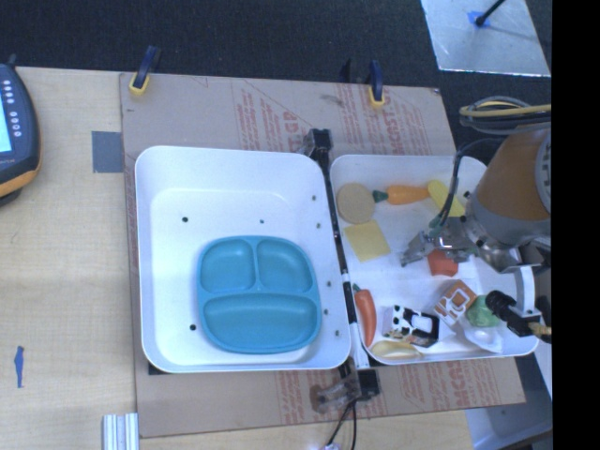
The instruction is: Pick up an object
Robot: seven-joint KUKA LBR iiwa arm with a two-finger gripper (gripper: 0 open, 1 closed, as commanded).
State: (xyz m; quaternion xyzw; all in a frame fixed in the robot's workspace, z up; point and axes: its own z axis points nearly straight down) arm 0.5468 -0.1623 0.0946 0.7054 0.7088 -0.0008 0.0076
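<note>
Two shallow white bins are set side by side on a cardboard-covered table (75, 251); a blue divided plate (258, 293) lies in the left bin (159, 172). Over the right bin (375, 167), the hand (427, 245) is lowered among small toys. A small red object (442, 264) lies just beside its tip, toward the near edge. Whether the hand is apart or together cannot be told.

Wood bench (66, 279) w/ cardboard sheet (281, 111), dark floor (234, 12), maybe carpet.
</note>
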